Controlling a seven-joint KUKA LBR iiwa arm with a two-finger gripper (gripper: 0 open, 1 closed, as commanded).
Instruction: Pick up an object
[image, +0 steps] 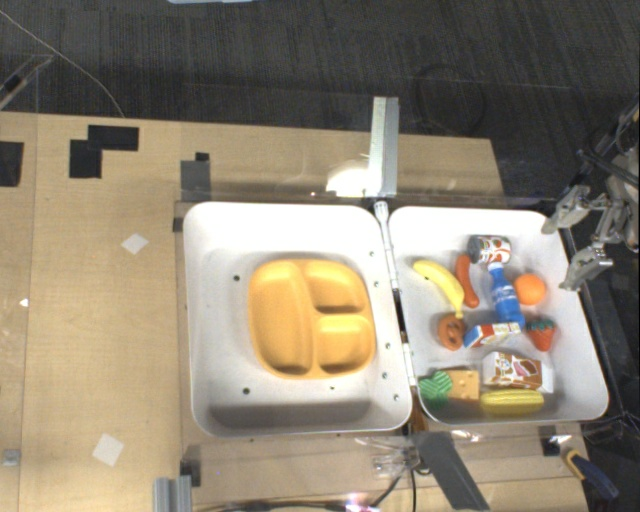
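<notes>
Here, on my one overhead feed, I see the two-finger gripper (580, 240) at the right edge of the right-hand white bin (596, 385), level with its upper part. Its two metal fingers (566, 210) stand apart with nothing between them, so it is spread and carries no load.

The right-hand white bin holds all the small pieces. A yellow plastic banana (440, 281) lies slanted near its left side, with a red-orange sausage-shaped toy (464, 278) just beside it. A small printed can (488, 249) sits near the top, a blue plastic bottle (505, 299) lies below it, and an orange ball-shaped fruit (531, 289) rests to the bottle's right. A red strawberry toy (542, 334) lies near the right wall. Along the bottom I see a green leafy toy (436, 387), a brown-and-white carton (512, 371) and a yellow corn-like piece (511, 402).

The left-hand white bin (215, 300) carries a yellow compartment tray (308, 316) in its middle.
</notes>
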